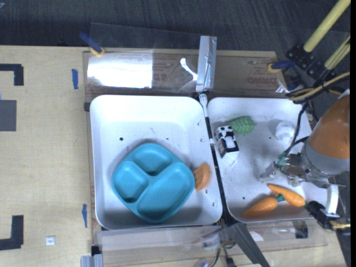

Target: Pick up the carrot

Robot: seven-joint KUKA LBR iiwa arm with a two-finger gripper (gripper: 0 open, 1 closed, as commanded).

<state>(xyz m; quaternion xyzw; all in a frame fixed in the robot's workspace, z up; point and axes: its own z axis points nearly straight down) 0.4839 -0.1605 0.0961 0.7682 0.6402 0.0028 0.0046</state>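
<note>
Carrot (286, 196) lies ungrasped in right bin (250, 149) near the front wall; pincer (278, 168) hovers just above it, opening cannot be told; grasp and lift remain.

1. Bench (39, 149): light wood top, with black angle marks near its left edge and short blue tape strips.
2. Left bin (105, 115): shallow, white, on the bench toward the middle.
3. Right bin (253, 149): shallow, white, touching the left bin along their shared edge, toward the bench's right edge.
4. Clear plastic sheet (139, 71) lies along the bench's far edge behind both bins, with glare.
</note>
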